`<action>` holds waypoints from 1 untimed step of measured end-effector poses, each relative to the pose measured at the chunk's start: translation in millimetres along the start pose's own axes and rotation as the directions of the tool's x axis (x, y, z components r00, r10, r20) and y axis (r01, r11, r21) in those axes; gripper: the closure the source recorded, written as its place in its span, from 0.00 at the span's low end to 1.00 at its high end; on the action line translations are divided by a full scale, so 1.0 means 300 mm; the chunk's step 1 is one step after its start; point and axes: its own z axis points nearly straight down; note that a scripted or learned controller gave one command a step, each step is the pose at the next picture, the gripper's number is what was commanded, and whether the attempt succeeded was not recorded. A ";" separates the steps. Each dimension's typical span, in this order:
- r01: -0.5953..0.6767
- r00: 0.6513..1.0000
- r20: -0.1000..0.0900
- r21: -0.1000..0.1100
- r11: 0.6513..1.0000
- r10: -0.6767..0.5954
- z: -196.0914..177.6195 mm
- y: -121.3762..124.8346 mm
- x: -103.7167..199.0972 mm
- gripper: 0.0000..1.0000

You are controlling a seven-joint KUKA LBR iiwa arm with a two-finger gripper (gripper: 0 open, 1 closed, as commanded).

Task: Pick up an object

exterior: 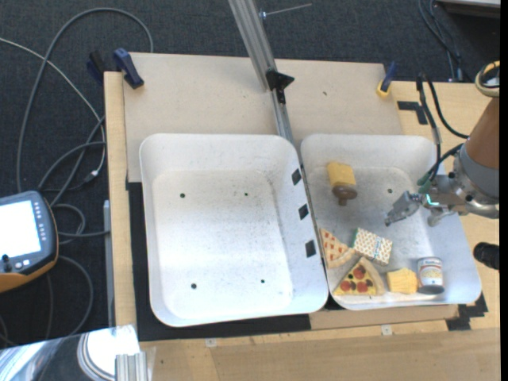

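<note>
The right bin holds several small toys. A yellow block on a brown knob stands near its middle. Along the front lie a small pizza slice, a speckled cracker, a larger pizza slice, a yellow cheese wedge and a little can. My gripper hovers over the bin's right side, above bare floor, to the right of the yellow block and behind the can. Its fingers look spread and open, with nothing between them.
The left bin sits beside the right one, a divider with black tabs between them. A slanted metal pole rises behind the bins. Clamps grip the bench's back corners. A teach pendant and cables lie at the left.
</note>
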 end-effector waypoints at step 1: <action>0.000 1.000 0.001 -0.005 1.000 0.000 -0.007 0.004 0.000 0.00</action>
